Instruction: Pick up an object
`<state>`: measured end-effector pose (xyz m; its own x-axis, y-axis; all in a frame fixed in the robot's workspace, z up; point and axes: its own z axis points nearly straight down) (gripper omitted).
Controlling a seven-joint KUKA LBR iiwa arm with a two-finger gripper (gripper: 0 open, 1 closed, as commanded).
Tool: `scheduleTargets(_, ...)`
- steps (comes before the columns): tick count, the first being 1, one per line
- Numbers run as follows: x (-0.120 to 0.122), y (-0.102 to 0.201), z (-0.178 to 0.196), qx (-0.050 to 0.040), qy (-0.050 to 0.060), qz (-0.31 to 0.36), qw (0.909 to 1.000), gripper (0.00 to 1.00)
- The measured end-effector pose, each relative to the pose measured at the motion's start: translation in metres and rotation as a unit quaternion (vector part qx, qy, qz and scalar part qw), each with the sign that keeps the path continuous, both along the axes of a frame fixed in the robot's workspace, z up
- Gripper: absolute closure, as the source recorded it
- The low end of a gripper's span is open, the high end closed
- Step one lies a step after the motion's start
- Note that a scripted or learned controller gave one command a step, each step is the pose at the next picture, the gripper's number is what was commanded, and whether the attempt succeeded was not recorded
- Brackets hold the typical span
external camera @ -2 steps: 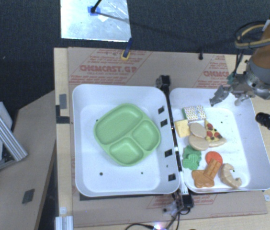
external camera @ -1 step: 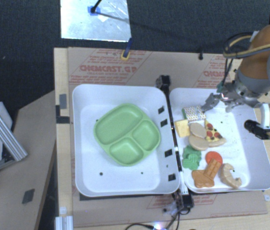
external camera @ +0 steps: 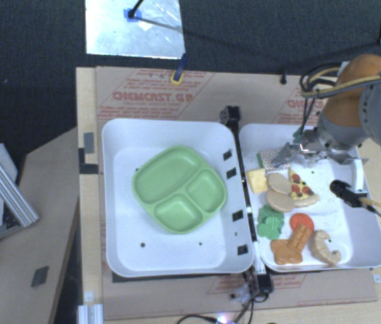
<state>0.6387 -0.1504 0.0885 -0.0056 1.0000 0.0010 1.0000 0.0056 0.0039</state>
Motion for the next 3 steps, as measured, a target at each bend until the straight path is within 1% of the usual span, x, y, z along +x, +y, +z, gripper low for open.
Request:
scheduleTargets(1,0.003,0.0,0.001,-0.0009,-0.001,0.001,1.0,0.0)
scheduleTargets(2,0.006,0.001,0.015,-0.0006,-0.006,0.002,1.0,1.0)
scheduleTargets(3,0.004,0.003,0.079,-0.0013,-0.002,0.0,1.0,1.0)
